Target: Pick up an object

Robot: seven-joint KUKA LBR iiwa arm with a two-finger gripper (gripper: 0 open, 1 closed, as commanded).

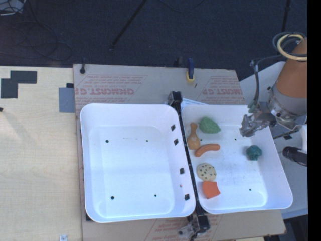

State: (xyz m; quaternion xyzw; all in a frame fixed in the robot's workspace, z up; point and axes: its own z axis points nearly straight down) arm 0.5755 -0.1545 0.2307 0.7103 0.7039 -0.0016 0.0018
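Observation:
In the right bin [273, 197] lie a green leafy piece [209, 125], a tan drumstick [193, 136], an orange-red sausage [207, 149], a speckled cookie [206, 171], an orange-red block [210, 189] and a teal lump [254, 152]. My gripper [248, 126] hangs over the bin's upper right part, above and a little left of the teal lump. Nothing shows between its fingers.
The left bin [90, 149] stands beside the right one, and black clips [176, 129] run down the rim between them. Both bins rest on a cardboard sheet [125, 84]. A blue clamp [190, 70] sits at its far edge.

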